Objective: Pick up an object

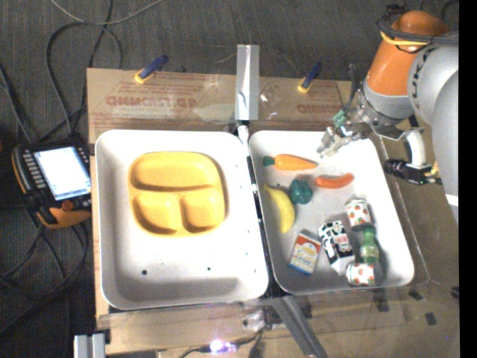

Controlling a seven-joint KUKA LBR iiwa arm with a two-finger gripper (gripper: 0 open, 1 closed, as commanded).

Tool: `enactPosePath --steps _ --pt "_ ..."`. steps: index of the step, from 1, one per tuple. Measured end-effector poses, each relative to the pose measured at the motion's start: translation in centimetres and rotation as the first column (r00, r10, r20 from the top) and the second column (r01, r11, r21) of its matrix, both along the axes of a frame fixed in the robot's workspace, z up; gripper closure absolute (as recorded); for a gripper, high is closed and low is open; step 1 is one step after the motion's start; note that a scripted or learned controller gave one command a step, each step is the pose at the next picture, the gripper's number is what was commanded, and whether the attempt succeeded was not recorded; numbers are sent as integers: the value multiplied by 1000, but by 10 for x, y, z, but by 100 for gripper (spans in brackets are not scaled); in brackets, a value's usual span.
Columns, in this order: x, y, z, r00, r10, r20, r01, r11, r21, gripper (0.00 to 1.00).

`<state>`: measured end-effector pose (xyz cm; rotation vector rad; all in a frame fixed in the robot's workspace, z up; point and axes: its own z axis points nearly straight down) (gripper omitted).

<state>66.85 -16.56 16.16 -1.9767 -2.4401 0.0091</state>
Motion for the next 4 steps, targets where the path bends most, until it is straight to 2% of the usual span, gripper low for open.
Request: enactPosePath --steps 1,2,3,4 --pt "0 0 0 1000 0 -1 0 1000 0 0" --pt "0 56 -71 990 138 2 -138 990 0 0" --pt "-2 56 -67 990 143 -12 -143 990 5 100" --pt "1 116 18 990 143 0 -143 990 4 100"
